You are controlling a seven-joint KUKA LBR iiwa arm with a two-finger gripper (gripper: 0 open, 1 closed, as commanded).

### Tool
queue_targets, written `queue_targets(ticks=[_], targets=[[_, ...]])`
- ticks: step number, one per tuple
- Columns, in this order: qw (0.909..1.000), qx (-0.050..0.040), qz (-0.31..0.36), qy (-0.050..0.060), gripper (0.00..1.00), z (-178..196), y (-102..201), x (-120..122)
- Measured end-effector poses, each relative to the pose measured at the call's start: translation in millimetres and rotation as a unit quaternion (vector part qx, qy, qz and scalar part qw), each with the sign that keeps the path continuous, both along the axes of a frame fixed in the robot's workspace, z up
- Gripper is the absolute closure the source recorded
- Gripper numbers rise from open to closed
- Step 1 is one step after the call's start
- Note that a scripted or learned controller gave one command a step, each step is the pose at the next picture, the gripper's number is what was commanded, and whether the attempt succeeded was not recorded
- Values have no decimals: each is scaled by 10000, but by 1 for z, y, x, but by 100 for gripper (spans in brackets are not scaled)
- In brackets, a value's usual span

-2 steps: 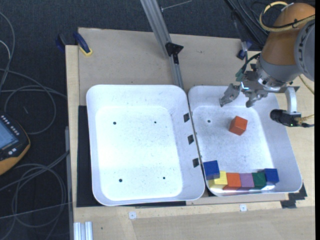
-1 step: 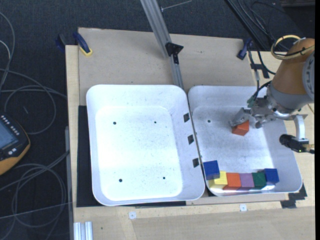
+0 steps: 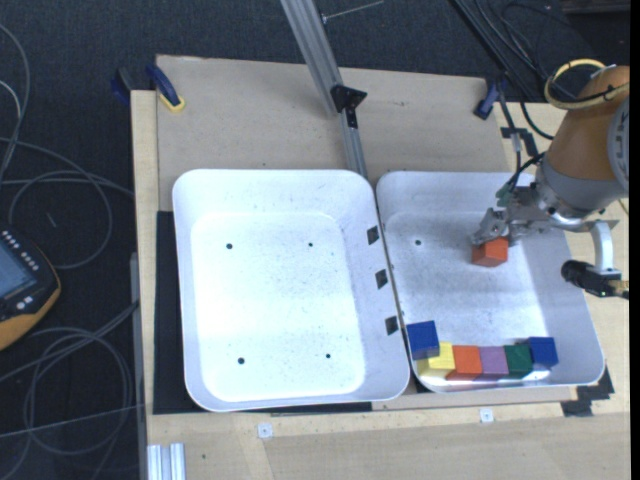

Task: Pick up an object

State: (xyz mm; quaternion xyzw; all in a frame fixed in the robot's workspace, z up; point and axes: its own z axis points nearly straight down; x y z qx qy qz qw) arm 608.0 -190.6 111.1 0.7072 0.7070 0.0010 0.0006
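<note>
An orange block (image 3: 490,253) was pinched by the gripper (image 3: 492,236) over the right bin (image 3: 570,313); coloured blocks (image 3: 483,356) were lined along its near wall.

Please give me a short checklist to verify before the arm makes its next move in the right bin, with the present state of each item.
1. Gripper sits over the orange block: ok.
2. Block between the fingers: cannot tell.
3. Block lifted off the floor of the right bin: cannot tell.
4. Block apart from the row of coloured blocks at the near wall: ok.
5. Space around the block free of other objects: ok.
</note>
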Motion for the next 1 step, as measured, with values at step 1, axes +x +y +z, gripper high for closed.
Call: queue_targets(ticks=[1], targets=[[10000, -2, -1, -12, 100, 10, 0, 1]])
